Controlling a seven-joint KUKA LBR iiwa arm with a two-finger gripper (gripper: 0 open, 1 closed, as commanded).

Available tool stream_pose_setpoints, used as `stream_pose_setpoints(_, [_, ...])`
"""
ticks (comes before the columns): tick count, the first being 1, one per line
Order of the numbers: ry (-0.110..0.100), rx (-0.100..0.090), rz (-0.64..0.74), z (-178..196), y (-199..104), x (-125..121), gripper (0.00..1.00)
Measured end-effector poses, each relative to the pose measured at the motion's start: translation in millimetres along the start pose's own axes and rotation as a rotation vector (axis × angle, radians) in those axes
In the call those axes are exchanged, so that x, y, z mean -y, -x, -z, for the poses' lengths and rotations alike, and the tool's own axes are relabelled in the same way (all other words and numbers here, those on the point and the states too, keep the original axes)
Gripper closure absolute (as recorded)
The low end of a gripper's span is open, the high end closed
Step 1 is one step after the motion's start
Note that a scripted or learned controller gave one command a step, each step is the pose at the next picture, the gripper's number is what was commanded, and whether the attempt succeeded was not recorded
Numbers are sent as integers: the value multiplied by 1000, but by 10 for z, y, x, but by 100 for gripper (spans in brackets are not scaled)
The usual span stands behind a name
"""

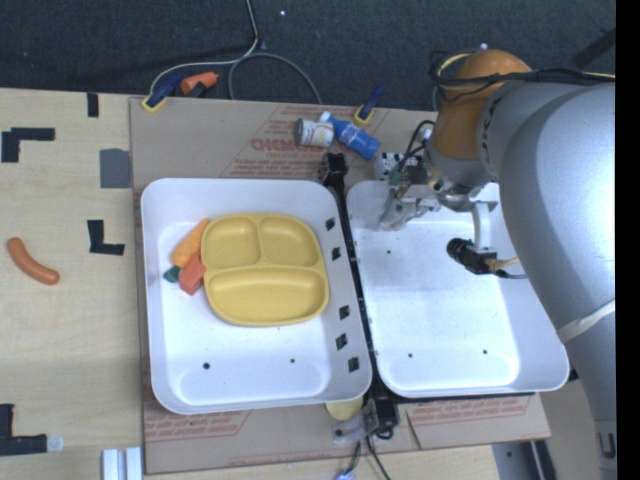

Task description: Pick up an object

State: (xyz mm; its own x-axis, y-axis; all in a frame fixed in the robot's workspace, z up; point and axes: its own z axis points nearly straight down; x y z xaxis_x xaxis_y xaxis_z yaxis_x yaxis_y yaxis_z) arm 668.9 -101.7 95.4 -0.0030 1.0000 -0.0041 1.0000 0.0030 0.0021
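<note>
two-finger gripper (392, 208) upper right bin, grip state can't tell; may grab nothing, yellow divided plastic plate (265, 268) well apart.

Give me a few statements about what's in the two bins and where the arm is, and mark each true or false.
1. The yellow divided plate lies in the left bin. True.
2. The gripper is over the left bin. False: it is at the right bin's far left corner.
3. An orange piece lies against the plate's left edge. True.
4. The blue and white bottle lies inside the right bin. False: it lies on the cardboard beyond the bins.
</note>
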Motion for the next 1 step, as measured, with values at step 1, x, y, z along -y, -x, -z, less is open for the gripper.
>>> stream_pose_setpoints(1, [1,-7,3,952,-635,707,100])
